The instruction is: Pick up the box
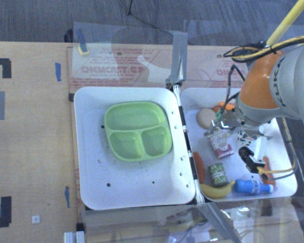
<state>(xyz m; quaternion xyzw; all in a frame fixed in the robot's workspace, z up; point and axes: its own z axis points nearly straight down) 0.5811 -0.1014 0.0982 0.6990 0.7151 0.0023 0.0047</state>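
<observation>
The bench (25,161) looks like pale wood, matt and smooth, with patches of blue tape. Both white bins, the left bin (91,171) and the right bin (286,178), look like smooth plastic with a soft sheen. The green tray (138,130) in the left bin is matt plastic, moulded into three compartments. In the right bin, the box (220,143) looks like printed cardboard, the blue bottle (252,187) near the front edge glossy plastic, and the banana (216,190) smooth and slightly shiny. The arm (289,85) has a smooth grey shell and a satin orange band. Behind the bins lies clear, reflective sheeting.
</observation>
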